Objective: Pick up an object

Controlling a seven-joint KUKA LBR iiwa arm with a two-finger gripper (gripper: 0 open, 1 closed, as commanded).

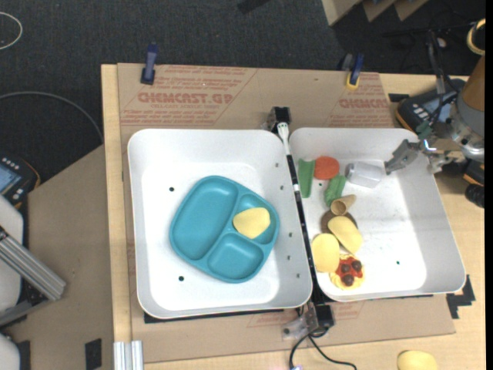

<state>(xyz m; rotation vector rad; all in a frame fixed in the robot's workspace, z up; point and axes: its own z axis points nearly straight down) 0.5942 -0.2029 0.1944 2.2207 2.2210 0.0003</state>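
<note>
toy foods [339, 230] | small, mixed colours | clustered along right bin's left wall

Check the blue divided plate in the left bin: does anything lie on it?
Yes, a pale yellow piece lies in the right-hand compartment of the blue plate, which sits in the left bin.

A divided plate [216, 230] lies in the left bin [146, 206]; toy foods [339, 237] cluster along the right bin's [416, 237] left side.

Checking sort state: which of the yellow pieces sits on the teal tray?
The pale yellow piece in the left bin, lying in a compartment of the teal tray. The other yellow pieces lie in the right bin.
</note>
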